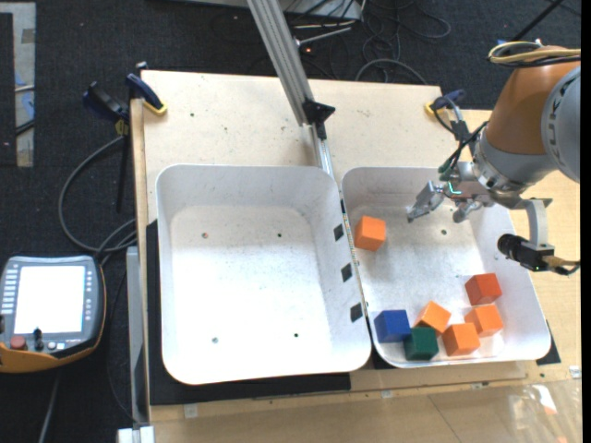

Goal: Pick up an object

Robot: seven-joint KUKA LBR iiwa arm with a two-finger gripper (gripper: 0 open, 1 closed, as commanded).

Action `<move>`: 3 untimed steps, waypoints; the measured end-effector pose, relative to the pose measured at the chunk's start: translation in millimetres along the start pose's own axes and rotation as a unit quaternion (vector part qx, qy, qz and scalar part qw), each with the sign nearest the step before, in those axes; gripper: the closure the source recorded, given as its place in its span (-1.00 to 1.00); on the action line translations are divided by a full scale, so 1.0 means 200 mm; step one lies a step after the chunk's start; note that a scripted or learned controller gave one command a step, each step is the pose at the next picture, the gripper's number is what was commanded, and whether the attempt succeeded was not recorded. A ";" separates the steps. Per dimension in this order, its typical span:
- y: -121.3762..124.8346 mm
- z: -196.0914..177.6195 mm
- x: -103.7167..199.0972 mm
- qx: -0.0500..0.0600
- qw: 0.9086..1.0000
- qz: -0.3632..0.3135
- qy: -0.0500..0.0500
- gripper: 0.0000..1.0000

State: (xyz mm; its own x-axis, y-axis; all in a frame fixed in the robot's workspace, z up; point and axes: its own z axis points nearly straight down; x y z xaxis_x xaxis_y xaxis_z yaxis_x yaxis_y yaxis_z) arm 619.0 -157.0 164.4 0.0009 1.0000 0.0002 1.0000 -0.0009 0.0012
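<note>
My gripper point(440, 207) hangs over the back of the right bin point(517, 353), fingers spread apart with nothing between them. An orange cube point(370, 233) lies alone near the right bin's left wall, to the left of and slightly nearer than the gripper. At the bin's front sits a cluster: a blue cube point(391, 326), a green cube point(421, 343), and several orange cubes point(459, 325), one of them point(483, 289) darker and set a bit farther back.
The left bin point(175, 247) stands beside the right one, sharing a raised divider point(343, 247). A slanted metal rail point(282, 49) runs down to the bins' back edge. A teach pendant point(48, 312) lies off the bench at left.
</note>
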 end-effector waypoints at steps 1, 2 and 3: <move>0.00 0.00 0.00 0.000 1.000 0.000 0.000 -1.00; 0.00 0.00 0.00 0.000 1.000 0.000 0.000 -1.00; -0.14 0.36 0.09 0.003 1.000 0.000 0.000 -1.00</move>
State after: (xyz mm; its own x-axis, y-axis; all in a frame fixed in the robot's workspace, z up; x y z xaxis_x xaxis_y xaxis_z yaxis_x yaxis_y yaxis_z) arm 591.1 -138.6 91.8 0.0011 1.0000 0.0005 1.0000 -0.0011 -0.0040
